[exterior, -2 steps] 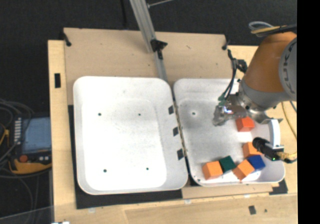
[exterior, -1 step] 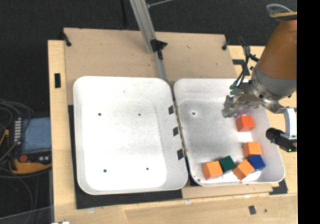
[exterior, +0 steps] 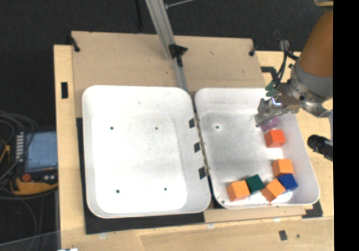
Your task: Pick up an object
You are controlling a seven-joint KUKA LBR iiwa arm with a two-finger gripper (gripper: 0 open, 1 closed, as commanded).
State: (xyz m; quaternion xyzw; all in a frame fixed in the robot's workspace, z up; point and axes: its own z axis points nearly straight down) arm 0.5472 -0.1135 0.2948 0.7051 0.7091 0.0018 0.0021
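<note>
So the gripper [exterior: 270, 114] is down low in the right bin [exterior: 224, 110], near its back right part, sitting right over a small purple block [exterior: 273, 123] — I honestly can't tell how it's set from this angle, and I can't say the block is actually caught in it. Just beside that, touching or nearly so, is an orange cube [exterior: 275, 138]. The rest of the blocks are bunched at the front of the bin: another orange cube [exterior: 283, 166], a blue cube [exterior: 288, 181], an orange one [exterior: 274, 189] beside it, a dark green cube [exterior: 255, 182] and one more orange [exterior: 238, 190]. The left bin [exterior: 140, 149] isn't in play. If I were tuning this grab, I'd centre squarely on the purple block and keep clear of the orange neighbour — clipping it would probably shove both sideways. Then go straight down, close firmly, and lift slowly and vertically so a weak hold shows early.
</note>
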